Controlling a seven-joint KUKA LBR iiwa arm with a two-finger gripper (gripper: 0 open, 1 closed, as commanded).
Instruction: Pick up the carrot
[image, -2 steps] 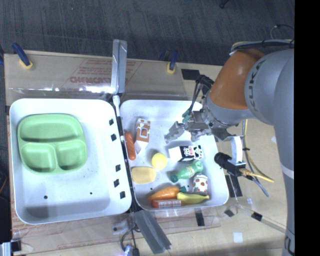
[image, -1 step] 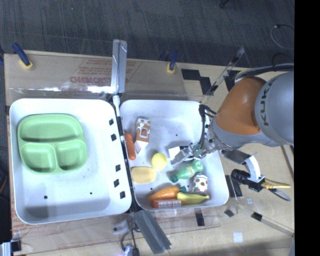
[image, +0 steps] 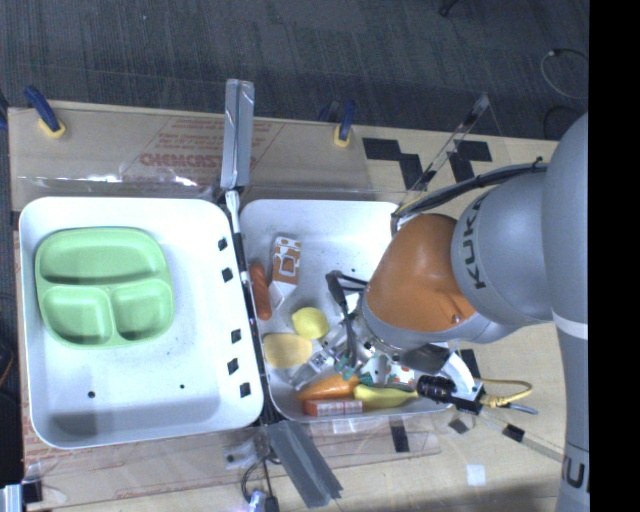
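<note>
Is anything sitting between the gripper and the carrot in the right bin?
Nothing visible does. The gripper is right above the carrot, near the right bin's front wall. A yellow banana-like item and a red piece crowd it alongside.

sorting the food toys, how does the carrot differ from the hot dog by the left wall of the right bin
The carrot is orange and lies nearly level near the bin's front; the hot dog is redder and lies lengthwise along the left wall. The carrot sits beside the gripper; the hot dog lies apart. Both are long and slim.
</note>
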